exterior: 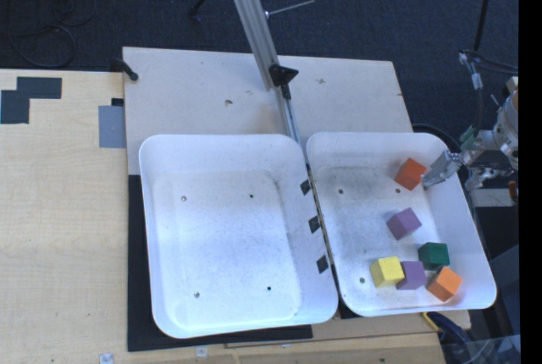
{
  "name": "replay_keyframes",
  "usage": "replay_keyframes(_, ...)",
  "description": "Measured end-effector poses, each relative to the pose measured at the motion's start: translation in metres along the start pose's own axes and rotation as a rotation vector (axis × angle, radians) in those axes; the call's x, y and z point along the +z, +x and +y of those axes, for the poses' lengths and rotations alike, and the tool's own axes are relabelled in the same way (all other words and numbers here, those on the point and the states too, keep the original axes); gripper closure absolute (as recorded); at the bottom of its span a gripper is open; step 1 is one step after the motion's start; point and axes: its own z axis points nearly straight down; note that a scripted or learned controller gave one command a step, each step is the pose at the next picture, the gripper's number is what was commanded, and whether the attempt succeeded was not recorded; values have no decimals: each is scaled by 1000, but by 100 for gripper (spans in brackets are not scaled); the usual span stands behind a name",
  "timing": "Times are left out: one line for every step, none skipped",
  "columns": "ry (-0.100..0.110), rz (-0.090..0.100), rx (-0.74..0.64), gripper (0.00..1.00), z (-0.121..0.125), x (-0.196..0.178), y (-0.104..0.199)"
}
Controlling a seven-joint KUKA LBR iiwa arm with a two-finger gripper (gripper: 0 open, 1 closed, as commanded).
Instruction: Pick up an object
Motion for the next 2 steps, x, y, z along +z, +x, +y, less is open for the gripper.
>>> replay_keyframes(8,2,-1,0,4,132,-10)
replay_keyframes(-2,0,0,0,-4,174,-11)
